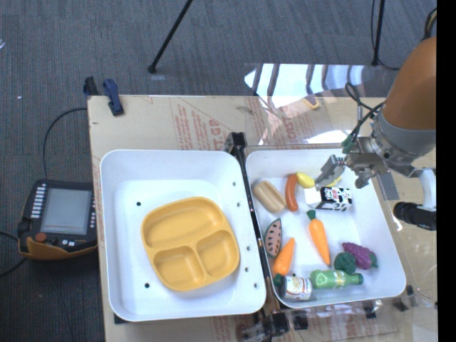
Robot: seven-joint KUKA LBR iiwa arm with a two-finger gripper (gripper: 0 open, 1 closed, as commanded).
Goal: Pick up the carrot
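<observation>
A carrot (pixel 319 241) with a green top lies in the middle of the right bin (pixel 385 223), pointing toward the front. A second orange carrot-like piece (pixel 284 256) lies left of it by the bin's left wall. My gripper (pixel 346 174) hovers over the back of this bin, behind and to the right of the carrot. Its two fingers (pixel 329 170) are spread apart with nothing between them. A black-and-white carton (pixel 335 198) sits just below the fingers, between the gripper and the carrot.
The right bin also holds a bread roll (pixel 268 195), a sausage (pixel 291 191), a yellow lemon (pixel 305 179), a watermelon slice (pixel 273 236), purple grapes (pixel 360 255), broccoli (pixel 345 262), a green bottle (pixel 335 279) and a small jar (pixel 298 287). A yellow divided plate (pixel 190 242) sits in the left bin (pixel 117 191).
</observation>
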